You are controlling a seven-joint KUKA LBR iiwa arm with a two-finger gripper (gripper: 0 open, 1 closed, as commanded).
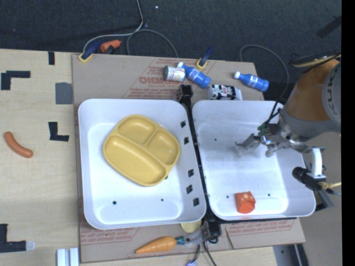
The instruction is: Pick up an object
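On the cardboard-covered bench (111, 73) the gripper (256, 144) hangs with fingers spread, holding nothing, over the right bin (222, 115), the orange block (244, 201) lying at its 6 o'clock

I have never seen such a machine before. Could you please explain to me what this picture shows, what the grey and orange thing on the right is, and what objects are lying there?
The picture is taken by one fixed camera above a bench, looking down at a slant. The grey and orange thing is a robot arm reaching in from the right. At its end is a gripper, a small two-finger hand, which is over the right bin. I see nothing between its fingers.

Two shallow white bins stand side by side. The left bin holds a yellow divided plate. The right bin holds a small orange-red block near its front edge.

Outside the bins lie toy items: a sausage on the far left, a carrot in front, and blue bottles behind.

The arm's job is to pick up an object.
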